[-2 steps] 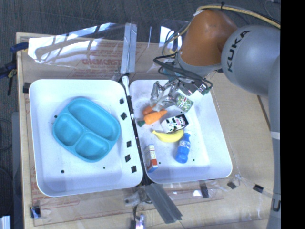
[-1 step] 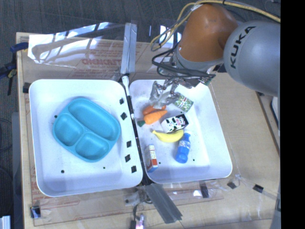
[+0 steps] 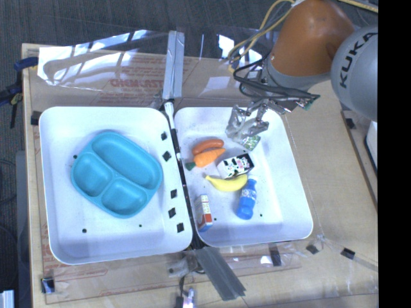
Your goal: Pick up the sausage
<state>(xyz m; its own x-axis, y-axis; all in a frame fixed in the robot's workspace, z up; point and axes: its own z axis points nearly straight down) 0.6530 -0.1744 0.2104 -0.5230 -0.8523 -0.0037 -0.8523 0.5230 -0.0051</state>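
The sausage (image 3: 207,145), a short reddish-orange link, lies in the upper left part of the right bin (image 3: 292,191). It touches the carrot (image 3: 209,158) just below it. My gripper (image 3: 248,131) hangs over the bin's upper middle, up and to the right of the sausage and apart from it. Its two metal fingers (image 3: 239,122) stand open, with nothing of the sausage between them. A small greenish scrap (image 3: 252,142) shows just under the fingertips.
Below the carrot sit a cow-patterned carton (image 3: 235,165), a banana (image 3: 226,183), a blue bottle (image 3: 246,199) and a small red-and-white can (image 3: 204,211). The left bin (image 3: 54,236) holds a blue divided plate (image 3: 115,172). A ridge with black clips (image 3: 173,172) separates the bins.
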